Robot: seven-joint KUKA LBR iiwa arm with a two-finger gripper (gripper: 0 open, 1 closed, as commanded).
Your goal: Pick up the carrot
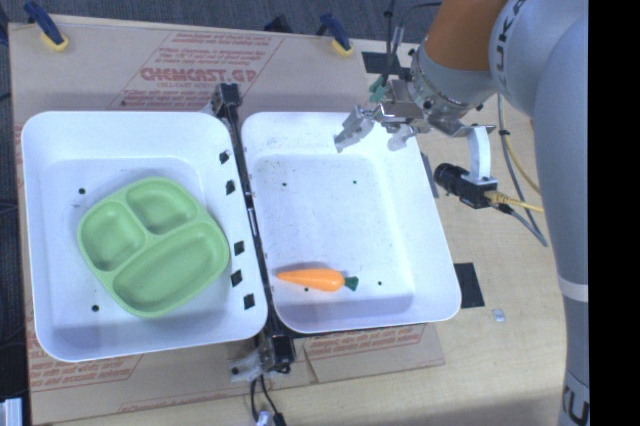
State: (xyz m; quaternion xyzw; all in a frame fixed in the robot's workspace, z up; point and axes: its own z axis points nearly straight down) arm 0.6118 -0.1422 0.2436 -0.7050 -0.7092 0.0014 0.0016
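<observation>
An orange carrot (312,280) with a small green top lies flat near the front edge of the right bin (425,224), its green end pointing right. My gripper (376,134) hangs over the far right corner of that bin, well behind the carrot. Its two fingers are spread apart with nothing between them.
The left bin (45,164) holds a green divided plate (153,245). A black clamp strip (243,204) runs between the two bins. Cables and a black connector (465,184) hang off the arm to the right of the right bin. Cardboard lies beneath both bins.
</observation>
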